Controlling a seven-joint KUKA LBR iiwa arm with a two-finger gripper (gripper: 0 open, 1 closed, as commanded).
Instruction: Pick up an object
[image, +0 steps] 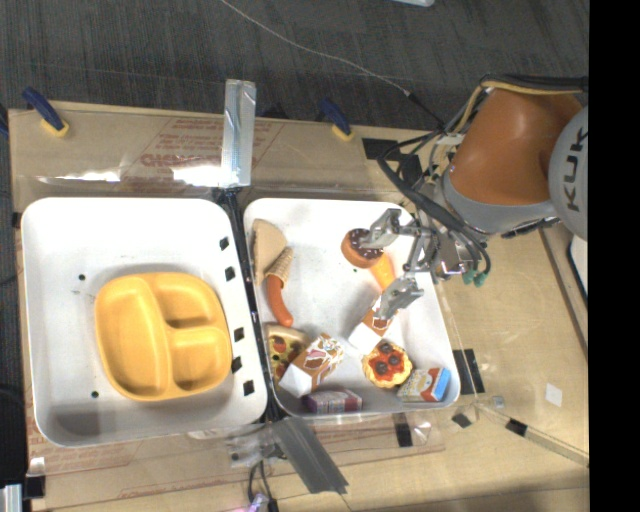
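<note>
From above I see the table (520, 300) carrying two shallow white bins side by side. The left bin (60, 240) holds a yellow divided tray (160, 332), lying flat near its middle. The right bin (330, 215) holds a scatter of toy food. An ice cream cone (270, 250) lies near the bin's far left corner, with an orange sausage (278, 300) just beside it along the left wall. Along the near wall sit a pizza slice (284, 350), a small patterned pastry (322, 358), a purple packet (333, 402), a round fruit tart (387, 364) and a small red and white carton (430, 384) in the near right corner.

My arm (510, 150) reaches in from the right, over the right bin's far right corner. The gripper (391, 262) hangs over the right side of that bin with its two fingers spread apart. One finger (380, 230) is touching or just above a chocolate doughnut (358, 248); the other (398, 296) stands over an orange piece (377, 320). Nothing sits between the fingers.
</note>
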